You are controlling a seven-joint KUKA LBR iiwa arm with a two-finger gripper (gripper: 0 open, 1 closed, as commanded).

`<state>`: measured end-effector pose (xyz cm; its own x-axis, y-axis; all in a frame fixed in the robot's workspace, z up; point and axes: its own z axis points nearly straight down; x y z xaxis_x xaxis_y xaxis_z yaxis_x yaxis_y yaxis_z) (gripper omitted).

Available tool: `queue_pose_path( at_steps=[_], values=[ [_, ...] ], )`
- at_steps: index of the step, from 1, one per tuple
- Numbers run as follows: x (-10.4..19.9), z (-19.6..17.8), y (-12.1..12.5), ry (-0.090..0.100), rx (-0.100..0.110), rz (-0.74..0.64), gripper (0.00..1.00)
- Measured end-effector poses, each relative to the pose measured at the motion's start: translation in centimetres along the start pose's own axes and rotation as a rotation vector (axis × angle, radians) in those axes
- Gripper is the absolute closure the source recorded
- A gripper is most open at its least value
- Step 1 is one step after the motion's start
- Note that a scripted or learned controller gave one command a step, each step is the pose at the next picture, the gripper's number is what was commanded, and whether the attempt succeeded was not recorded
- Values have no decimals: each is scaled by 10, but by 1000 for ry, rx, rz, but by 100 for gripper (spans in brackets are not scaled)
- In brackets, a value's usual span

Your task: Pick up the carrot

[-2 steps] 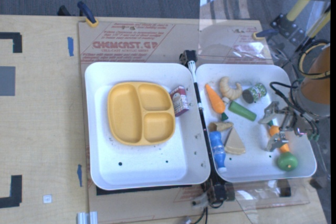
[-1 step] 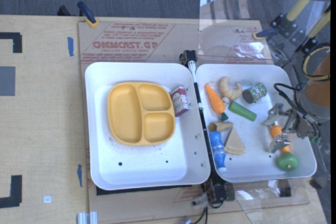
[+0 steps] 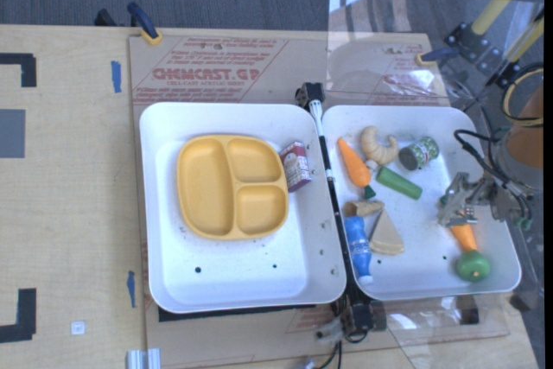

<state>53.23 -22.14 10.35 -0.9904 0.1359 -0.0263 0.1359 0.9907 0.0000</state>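
Observation:
An orange carrot (image 3: 352, 162) with a small green end lies in the right bin (image 3: 501, 186), near its left wall, pointing toward the front. My gripper (image 3: 458, 207) hovers low over the right side of that bin, well to the right of this carrot. Just below the gripper lies a second short orange piece (image 3: 465, 237), touching a round green fruit (image 3: 473, 267). Whether the gripper touches that orange piece I cannot tell.
The right bin also holds a beige peanut-shaped toy (image 3: 377, 146), a green can (image 3: 419, 154), a green cylinder (image 3: 398, 181), a blue bottle (image 3: 357, 246) and a tan wedge (image 3: 386, 235). The left bin (image 3: 164, 212) holds a yellow divided plate (image 3: 232, 184) and a dark red can (image 3: 296, 166).

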Motion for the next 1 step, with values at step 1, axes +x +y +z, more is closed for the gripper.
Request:
queue_pose_path(
  at_steps=[1],
  values=[
    [1,1,0,2,0,0,0]
  ],
)
